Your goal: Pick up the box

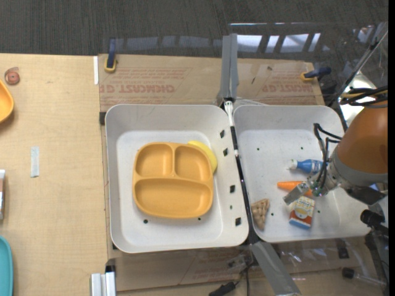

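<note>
The box [302,213] is seen lying in the right bin [271,119], near its front edge. The gripper [307,190] is poised just above it for grasping; its state cannot be told.

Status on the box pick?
Gripper low in right bin, just above the box. Box lying on bin floor, not lifted. Carrot and blue tube crowd close by.
</note>
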You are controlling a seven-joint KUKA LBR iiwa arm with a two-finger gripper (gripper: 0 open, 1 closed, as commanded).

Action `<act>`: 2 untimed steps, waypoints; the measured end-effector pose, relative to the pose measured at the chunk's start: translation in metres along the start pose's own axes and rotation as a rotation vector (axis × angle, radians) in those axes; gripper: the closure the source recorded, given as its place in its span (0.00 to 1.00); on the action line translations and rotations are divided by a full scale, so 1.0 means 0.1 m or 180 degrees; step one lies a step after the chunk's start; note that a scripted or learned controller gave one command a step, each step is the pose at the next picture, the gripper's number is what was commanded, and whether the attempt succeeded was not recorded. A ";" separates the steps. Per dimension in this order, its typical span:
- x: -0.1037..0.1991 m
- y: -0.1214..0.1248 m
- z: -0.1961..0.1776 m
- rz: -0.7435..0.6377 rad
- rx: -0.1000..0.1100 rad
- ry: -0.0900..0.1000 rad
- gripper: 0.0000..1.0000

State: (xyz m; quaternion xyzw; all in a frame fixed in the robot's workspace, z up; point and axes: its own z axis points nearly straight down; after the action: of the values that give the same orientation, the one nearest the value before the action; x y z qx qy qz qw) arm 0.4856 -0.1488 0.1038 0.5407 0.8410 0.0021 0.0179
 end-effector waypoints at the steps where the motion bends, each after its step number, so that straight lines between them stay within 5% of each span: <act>1: 0.05 0.03 0.00 -0.0166 -0.0004 -0.0002 0.00; 2: 0.04 0.02 0.00 -0.0130 -0.0005 0.0011 0.00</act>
State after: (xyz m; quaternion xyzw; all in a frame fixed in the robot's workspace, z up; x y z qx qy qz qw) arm 0.4859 -0.1443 0.1033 0.5233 0.8519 0.0033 0.0169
